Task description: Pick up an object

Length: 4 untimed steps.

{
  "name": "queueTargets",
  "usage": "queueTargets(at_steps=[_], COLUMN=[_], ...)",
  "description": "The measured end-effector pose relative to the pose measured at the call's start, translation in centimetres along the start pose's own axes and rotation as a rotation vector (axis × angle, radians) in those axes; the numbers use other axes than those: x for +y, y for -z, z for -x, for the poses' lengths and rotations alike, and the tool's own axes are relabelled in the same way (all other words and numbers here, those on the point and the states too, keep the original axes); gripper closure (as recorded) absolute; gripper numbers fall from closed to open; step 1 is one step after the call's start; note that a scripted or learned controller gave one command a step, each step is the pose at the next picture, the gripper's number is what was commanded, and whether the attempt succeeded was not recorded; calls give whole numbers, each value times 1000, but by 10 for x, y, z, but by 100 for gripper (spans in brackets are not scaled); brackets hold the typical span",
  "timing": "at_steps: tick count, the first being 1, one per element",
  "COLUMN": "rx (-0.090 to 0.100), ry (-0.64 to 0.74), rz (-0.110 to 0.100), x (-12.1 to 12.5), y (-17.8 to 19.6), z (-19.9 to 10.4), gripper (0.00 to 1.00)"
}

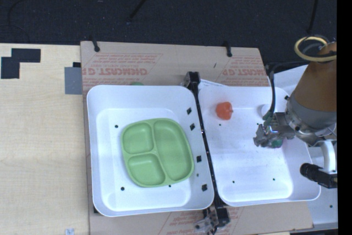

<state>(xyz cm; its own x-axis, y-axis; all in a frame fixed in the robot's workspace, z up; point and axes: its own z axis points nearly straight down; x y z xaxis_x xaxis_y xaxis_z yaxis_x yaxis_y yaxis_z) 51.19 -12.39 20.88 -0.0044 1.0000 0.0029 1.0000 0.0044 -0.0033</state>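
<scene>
The orange ball (224, 110) lies in the right bin (258, 184), toward its 11 o'clock corner. My claw (269, 137) hangs low over that bin, at 4 o'clock from the ball and apart from it; whether it is clenched I cannot tell. A green plate (157, 152) fills the left bin (104, 118).

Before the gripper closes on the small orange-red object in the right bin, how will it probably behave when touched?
The orange-red object looks small and rounded, so it may roll on the smooth floor of the right bin if pushed from one side. It seems light for the gripper. Its rounded sides may slip out of a pinch that is off-centre.
</scene>
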Motion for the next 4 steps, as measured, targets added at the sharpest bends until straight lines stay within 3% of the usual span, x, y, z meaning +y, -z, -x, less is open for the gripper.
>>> queueTargets(at_steps=[4], rx=[-1], ry=[1], rz=[-1], x=[-9], y=[30], z=[-218], gripper=[100])
